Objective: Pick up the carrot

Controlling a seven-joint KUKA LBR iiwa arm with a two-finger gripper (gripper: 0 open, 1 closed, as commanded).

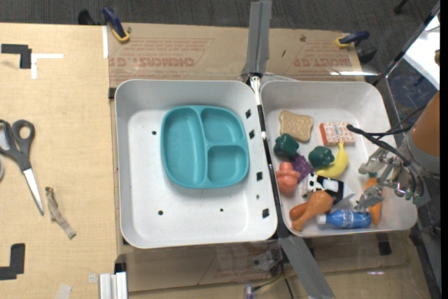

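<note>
The carrot [375, 209] is a small orange piece lying near the right wall of the right bin [378, 103], partly covered by the gripper. My gripper [365, 185] has come in from the right and sits low over it. Its fingers stand open, one fingertip [366, 167] above the carrot and one below, with orange showing between them. The carrot still rests on the bin floor.
Close to the carrot lie a blue bottle [348, 220], an orange drumstick [311, 209], a banana [337, 163], a black-and-white toy [325, 185], toast [295, 124] and other toy foods. A teal divided plate [206, 146] sits in the left bin [133, 171]. Scissors [21, 150] lie on the bench.
</note>
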